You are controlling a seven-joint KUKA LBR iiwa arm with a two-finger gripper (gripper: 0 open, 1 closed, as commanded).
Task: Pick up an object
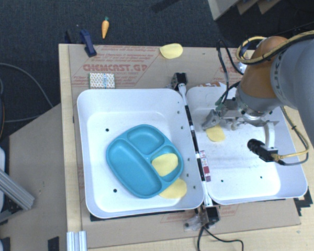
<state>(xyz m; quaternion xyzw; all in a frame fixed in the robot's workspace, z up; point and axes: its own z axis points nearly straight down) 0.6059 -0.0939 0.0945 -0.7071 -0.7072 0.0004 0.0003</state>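
The grey arm (290, 72) runs off the picture's edge and its bulk covers the far corner of the right bin (240, 184). Beneath the wrist the end effector (214, 121) is a huddle of grey metal seen from above, and I cannot tell whether it is open or closed. Nothing shows in its grip.

A flat yellow piece (215, 134) lies on the floor of that bin just beside the end effector's tip, on the near side of it. Whether the two touch is hard to make out.

Well away from the end effector, across the wall between the bins, the left bin (94, 114) holds a blue plate (136, 161) with compartments. A second yellow piece (165, 163) sits in the small compartment nearest the end effector. A third yellow piece (174, 190) lies against the plate's near rim, partly tucked under it. Beyond the end effector, a fourth yellow piece (171, 50) rests on the desk (131, 64) outside the bins.
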